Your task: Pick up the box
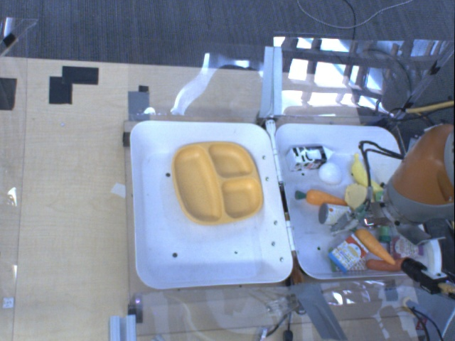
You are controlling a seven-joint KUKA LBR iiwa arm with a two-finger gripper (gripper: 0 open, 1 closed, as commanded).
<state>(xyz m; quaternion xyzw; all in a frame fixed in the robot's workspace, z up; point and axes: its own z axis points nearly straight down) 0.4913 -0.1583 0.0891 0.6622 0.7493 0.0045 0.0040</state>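
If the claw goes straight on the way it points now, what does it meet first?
Probably the carrot, lying just beyond the claw toward the bin's left side. Depth is unclear from above, so it may pass over it.

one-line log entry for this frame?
arm: over right bin | gripper: low among clutter | box: lying in bin, not held | yellow tray: left bin

Dark grey carpet (178, 13) beyond pale wood bench (64, 212); black tape patches (71, 82) on bench; thin cable (334, 9) looping across carpet.
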